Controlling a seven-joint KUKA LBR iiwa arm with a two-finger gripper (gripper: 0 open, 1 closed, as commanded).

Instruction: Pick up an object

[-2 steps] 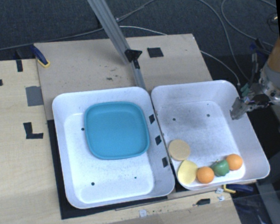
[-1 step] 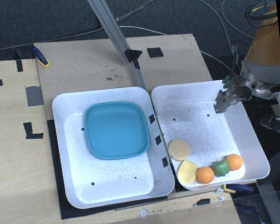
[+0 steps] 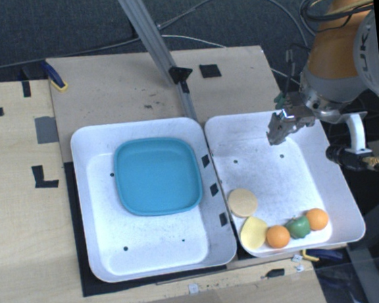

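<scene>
From my remote station I read the scene front edge first. The near strip of the table is bare light wood with a few dark tape marks.

Right bin, near wall: five small objects are grouped here.
- A yellow piece lies at the left end of the group.
- An orange ball touches the yellow piece on its right.
- A green piece sits just beside that ball.
- A second orange ball lies against the green piece, closest to the right wall.
- A pale tan disc lies just behind the yellow piece, close to the bin's left wall.

Left bin: a light blue square plate with rounded corners lies flat near the bin's middle, toward its far side.

Far section of the right bin: the gripper is positioned over the far half, well apart from the group of objects at the near wall. I cannot tell how far the jaws stand apart, and I see no object between them. The grey arm, with its orange band, enters from the right, beyond the bin's far right corner.

A grey metal post crosses the far part of the table on a slant, ending near the gap between the two bins.
</scene>
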